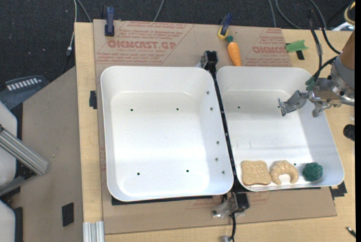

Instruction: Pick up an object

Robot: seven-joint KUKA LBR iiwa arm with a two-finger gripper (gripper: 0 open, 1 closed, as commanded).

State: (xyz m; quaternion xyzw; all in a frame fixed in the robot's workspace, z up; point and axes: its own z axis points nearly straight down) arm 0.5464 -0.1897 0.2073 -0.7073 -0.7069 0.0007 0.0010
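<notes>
Camera view: the gripper (303, 103) hangs over the right bin (265, 80), fingers apart and holding nothing, probably staged for a descent. Candidate objects line that bin's near edge: a toast slice (255, 172), a croissant (284, 172) and a green ball (313, 171).

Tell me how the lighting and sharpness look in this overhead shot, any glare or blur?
Camera view: even, soft light; the white bins look bright, without harsh glare; faint shadows lie under the toast, croissant and green ball; the pincer looks slightly soft, the rest sharp.
</notes>
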